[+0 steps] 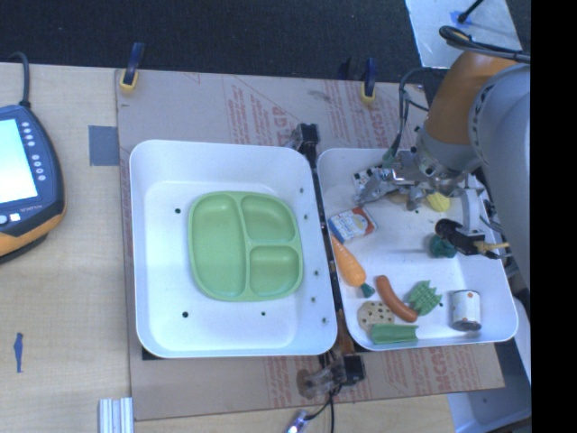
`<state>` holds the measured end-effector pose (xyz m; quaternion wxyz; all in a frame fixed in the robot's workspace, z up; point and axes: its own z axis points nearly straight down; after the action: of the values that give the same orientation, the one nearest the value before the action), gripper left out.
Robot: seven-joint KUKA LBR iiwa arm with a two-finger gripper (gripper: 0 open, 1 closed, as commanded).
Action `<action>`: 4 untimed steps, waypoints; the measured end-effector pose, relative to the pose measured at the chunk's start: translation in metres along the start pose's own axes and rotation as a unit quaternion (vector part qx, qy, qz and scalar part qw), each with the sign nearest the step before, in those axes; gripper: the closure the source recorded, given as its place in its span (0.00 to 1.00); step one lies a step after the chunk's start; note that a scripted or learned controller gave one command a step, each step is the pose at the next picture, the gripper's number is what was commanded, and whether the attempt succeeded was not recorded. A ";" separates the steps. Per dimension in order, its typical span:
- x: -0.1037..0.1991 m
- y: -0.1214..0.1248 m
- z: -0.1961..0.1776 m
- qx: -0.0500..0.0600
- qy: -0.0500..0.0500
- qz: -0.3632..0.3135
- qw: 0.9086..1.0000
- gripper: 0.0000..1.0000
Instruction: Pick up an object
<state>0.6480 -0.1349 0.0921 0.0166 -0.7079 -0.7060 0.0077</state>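
The pincer [389, 184] hangs low over the far end of the right bin [501, 332]; whether it is wide or narrow I cannot tell, and nothing shows held in it. The nearest thing is the packet [350, 225], just below and left of it. The carrot [347, 263] lies further that way, its long axis running slantwise away from the pincer.

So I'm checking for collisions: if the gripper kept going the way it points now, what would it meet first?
The gripper points leftward and down into the right bin. The first thing in that line looks like the small red and white packet, or bare bin floor short of it; depth is unclear from above.
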 end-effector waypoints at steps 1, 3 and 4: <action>-0.056 0.006 -0.024 -0.010 -0.002 -0.004 1.000 0.00; 0.007 0.005 -0.011 -0.008 -0.004 -0.005 1.000 0.00; -0.057 0.007 -0.044 -0.016 -0.006 -0.002 1.000 0.00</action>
<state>0.6561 -0.1922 0.1348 0.0006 -0.7064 -0.7078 0.0008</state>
